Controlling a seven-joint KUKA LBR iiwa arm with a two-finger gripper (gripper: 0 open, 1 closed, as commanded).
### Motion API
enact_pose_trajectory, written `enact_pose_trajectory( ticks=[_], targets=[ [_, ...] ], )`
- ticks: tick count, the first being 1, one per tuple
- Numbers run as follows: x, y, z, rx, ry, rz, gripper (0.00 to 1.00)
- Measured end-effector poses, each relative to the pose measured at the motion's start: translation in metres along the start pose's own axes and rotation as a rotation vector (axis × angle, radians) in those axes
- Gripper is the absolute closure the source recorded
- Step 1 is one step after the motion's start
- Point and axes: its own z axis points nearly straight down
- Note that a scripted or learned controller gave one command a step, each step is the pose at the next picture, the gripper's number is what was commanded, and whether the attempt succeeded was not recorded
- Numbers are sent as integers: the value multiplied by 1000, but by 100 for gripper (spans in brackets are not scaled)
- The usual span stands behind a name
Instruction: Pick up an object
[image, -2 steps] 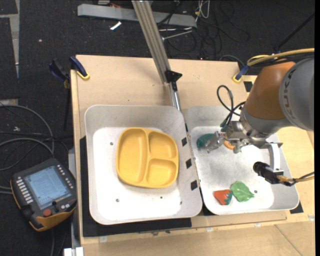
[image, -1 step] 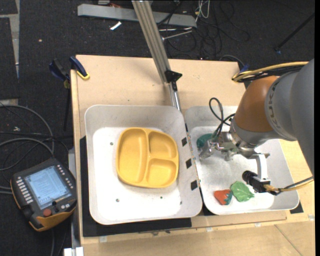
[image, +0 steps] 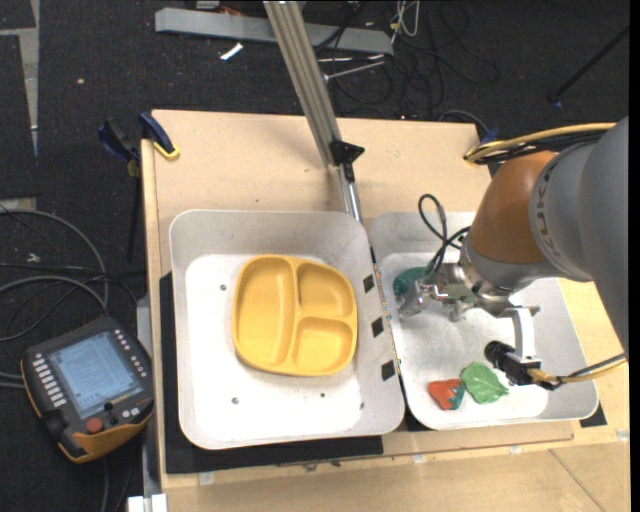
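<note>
My gripper (image: 428, 297) low in right bin (image: 570, 330), near its left wall, beside teal object (image: 407, 281). Fingers: can't tell apart or together, wrist hides them. Nothing visibly between them. Other candidates: green object (image: 484, 384) and red object (image: 445, 393) touching each other near front edge of same bin. Yellow divided plate (image: 296, 314) in left bin (image: 200, 300). Judgement: teal closest target; centre over it, keep off bin wall, straddle fully before closing, lift straight up.

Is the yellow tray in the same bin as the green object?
No. The yellow tray lies in the left bin, while the green object lies in the right bin.
</note>
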Motion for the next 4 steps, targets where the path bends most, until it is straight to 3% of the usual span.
enact_pose_trajectory(
  ticks=[1,2,3,4],
  targets=[
    [0,0,-10,-1,0,0,100],
    [-3,8,-71,-7,-1,-2,100],
    [-3,10,-109,-5,-1,-3,100],
    [51,13,-104,0,2,-8,100]
  ],
)
